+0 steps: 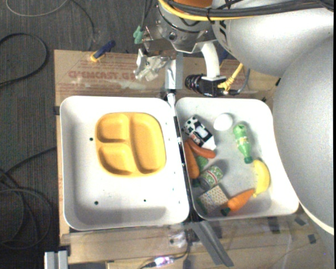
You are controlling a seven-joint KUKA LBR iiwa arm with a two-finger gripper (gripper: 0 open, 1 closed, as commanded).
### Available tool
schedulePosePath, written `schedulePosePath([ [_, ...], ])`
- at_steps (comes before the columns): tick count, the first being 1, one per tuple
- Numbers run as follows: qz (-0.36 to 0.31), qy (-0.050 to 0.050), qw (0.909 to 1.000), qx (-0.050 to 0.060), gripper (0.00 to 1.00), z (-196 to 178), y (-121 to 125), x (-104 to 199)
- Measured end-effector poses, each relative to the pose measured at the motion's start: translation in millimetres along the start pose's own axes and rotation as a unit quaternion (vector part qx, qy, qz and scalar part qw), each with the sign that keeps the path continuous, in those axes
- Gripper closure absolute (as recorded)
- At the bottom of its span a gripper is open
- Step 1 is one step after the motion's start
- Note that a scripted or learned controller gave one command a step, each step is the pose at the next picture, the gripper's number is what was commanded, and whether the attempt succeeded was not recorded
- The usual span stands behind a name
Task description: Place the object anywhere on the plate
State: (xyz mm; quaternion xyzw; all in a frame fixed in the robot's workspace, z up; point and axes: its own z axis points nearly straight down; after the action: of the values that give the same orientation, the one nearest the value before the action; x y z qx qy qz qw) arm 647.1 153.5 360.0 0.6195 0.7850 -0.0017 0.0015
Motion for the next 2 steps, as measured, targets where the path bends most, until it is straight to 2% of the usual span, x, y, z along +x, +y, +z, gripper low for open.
schedulePosePath([
  [1, 0.228, 0.000, 0.9736, 0.001, 1.00, -14, 33, 49],
  [2, -0.026, 0.000, 0.9997, 0.000, 1.00, -69, -25, 66],
])
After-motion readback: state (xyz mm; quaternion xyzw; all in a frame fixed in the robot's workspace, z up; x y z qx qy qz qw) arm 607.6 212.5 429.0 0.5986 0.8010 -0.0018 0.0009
